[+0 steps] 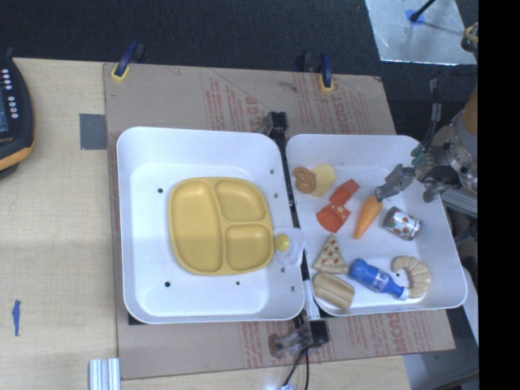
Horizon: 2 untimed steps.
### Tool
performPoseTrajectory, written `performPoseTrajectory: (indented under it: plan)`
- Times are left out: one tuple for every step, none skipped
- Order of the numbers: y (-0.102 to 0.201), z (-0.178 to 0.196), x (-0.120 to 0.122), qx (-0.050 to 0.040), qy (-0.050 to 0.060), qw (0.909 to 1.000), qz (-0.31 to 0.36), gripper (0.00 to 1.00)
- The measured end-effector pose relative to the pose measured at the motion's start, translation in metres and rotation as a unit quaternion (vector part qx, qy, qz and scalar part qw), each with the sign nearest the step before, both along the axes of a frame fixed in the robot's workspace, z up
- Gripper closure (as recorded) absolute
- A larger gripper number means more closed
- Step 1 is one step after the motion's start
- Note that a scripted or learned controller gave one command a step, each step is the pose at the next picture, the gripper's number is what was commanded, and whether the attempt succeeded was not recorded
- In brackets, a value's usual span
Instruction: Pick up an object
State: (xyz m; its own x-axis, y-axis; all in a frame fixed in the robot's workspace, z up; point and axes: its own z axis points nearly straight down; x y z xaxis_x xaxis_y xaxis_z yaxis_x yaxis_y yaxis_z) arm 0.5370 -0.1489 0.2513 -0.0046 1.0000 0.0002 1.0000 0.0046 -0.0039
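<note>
The right bin [455, 299] holds several toy foods. An orange carrot [367, 216] lies near the middle, with red pieces [339, 204] to its left and a small silver can [401, 223] to its right. My gripper [406, 188] hovers over the bin's upper right part, just above the carrot's top end and the can. It is open, with one finger [392, 182] slanting down-left toward the carrot, and nothing sits between the fingers.
Also in the right bin are a blue bottle [376, 278], a croissant [413, 273], a pizza slice [329, 254], a bread roll [334, 291] and a round pastry [313, 179]. The left bin [138, 291] holds a yellow divided plate [221, 223].
</note>
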Motion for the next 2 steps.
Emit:
performPoseTrajectory:
  plan:
    - [0.052, -0.136, 0.006, 0.0021, 0.006, 1.0000, 0.003, 0.00]
    - [0.055, -0.161, 0.026, -0.0005, 0.000, 1.0000, 0.001, 0.00]
